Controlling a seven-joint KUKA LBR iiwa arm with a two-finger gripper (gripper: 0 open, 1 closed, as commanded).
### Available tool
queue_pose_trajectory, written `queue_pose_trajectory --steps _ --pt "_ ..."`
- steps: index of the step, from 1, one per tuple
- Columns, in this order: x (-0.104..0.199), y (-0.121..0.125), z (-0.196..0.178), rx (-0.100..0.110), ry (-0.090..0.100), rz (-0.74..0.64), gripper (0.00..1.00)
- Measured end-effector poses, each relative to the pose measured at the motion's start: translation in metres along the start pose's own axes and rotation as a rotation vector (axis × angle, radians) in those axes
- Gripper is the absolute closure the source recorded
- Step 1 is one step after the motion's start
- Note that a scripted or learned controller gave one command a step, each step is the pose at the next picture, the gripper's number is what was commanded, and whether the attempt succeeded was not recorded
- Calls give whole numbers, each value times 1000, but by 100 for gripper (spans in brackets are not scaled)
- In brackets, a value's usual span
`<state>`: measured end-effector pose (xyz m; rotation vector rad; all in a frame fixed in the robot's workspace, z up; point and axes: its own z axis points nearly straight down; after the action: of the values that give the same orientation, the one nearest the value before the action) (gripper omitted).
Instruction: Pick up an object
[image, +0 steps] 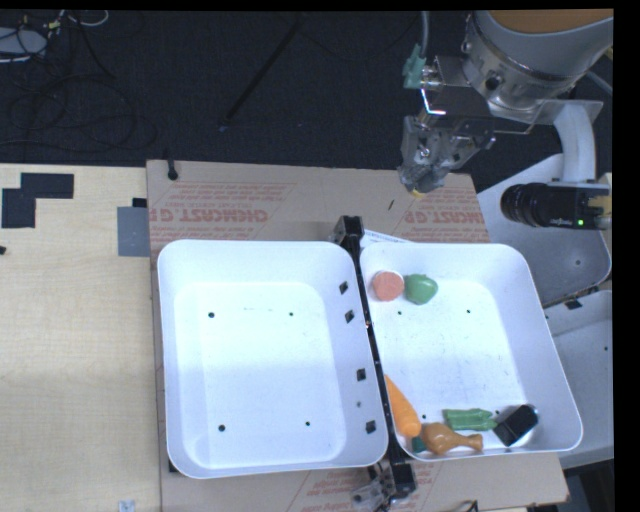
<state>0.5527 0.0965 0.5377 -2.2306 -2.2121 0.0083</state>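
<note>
Gripper (428, 178) seemingly empty, well above carrot (401, 406).

Grey KUKA arm with an orange band and a metal gripper

The arm (535, 45) is showing a wide, round grey body, and an orange band (545, 17) is running across its top part. Under it a silver ring is shining a little. A boxy grey wrist block with small metal parts is sitting below, and a green connector (413, 68) is sticking out at its side. A thin dark cable is going up from there. The gripper (428, 172) is looking dull grey and metallic, with a narrow lower end.
</note>
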Motion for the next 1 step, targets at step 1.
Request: queue_pose_trajectory --steps 1 --pt "20 -54 0 1 3 -12 100"
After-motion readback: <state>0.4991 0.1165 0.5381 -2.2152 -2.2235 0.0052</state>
